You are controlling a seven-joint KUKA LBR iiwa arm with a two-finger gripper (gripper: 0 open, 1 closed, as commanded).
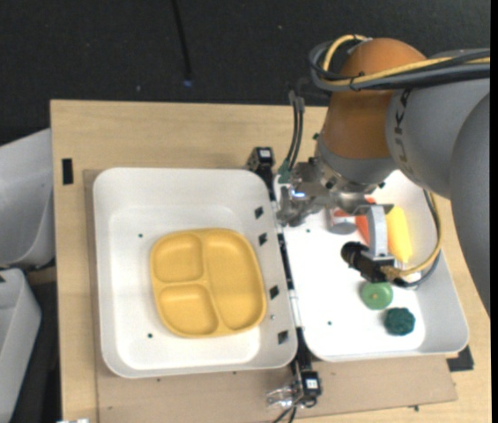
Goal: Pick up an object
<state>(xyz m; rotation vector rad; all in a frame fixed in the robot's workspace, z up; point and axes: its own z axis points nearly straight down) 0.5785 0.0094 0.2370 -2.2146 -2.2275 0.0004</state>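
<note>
From above, the gripper point(306, 199) hangs under the arm's orange band at the far left corner of the right bin point(337, 329), close against the wall it shares with the left bin point(112, 236). How far it is open I cannot tell, since the wrist covers it from this angle, and nothing can be seen held in it.

The loose things lie to its right and nearer the camera, all in the right bin. An orange-red piece point(373, 227) is closest, just beside the gripper's body and partly under the arm. A yellow piece point(399, 234) lies lengthwise, touching the orange-red one on its right. Further toward the near edge sits a green ball point(375, 295), and just beside that a dark teal lump point(399, 322) (the farthest of the four from the gripper). None of them touches the gripper.

In the left bin a yellow plate point(207, 282) with three compartments lies flat near the middle, well apart from the gripper.
</note>
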